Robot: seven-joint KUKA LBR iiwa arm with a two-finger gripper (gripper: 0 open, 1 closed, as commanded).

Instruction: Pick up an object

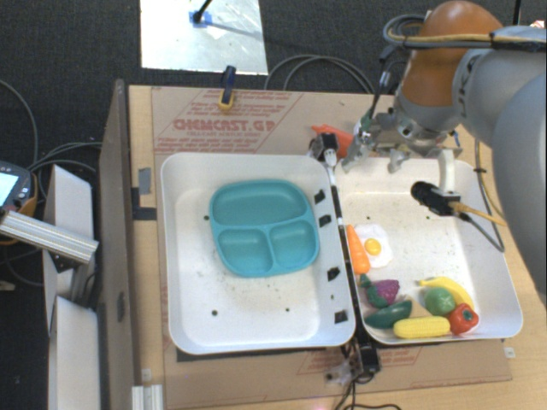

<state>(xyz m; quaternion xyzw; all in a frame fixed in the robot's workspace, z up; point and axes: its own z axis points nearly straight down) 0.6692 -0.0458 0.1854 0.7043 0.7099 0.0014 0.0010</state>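
The end effector (376, 155) hangs over the far end of the right bin (408, 229), just inside its far rim. Its two fingers (398, 159) stand apart, with bare white bin floor showing between them. Nothing is gripped, and it touches none of the toys. Whether the fingertips reach the bin floor cannot be told.

An orange toy (326, 134) lies on the tabletop (256, 114) just beyond the far rim, near the seam where the two bins meet and just beside the end effector's left side.

The other things to pick lie toward the near end of the right bin, well apart from the end effector. A carrot (357, 249) lies along the bin's left wall, with a fried egg (373, 246) touching it. Nearer the camera sit a purple vegetable (385, 290) and a dark green cucumber (390, 315). A corn cob (419, 326) lies at the near rim. A banana (450, 287), a green fruit (439, 301) and a red tomato (463, 318) cluster in the near right corner.

The left bin (192, 254) holds a teal divided plate (261, 227), lying flat.
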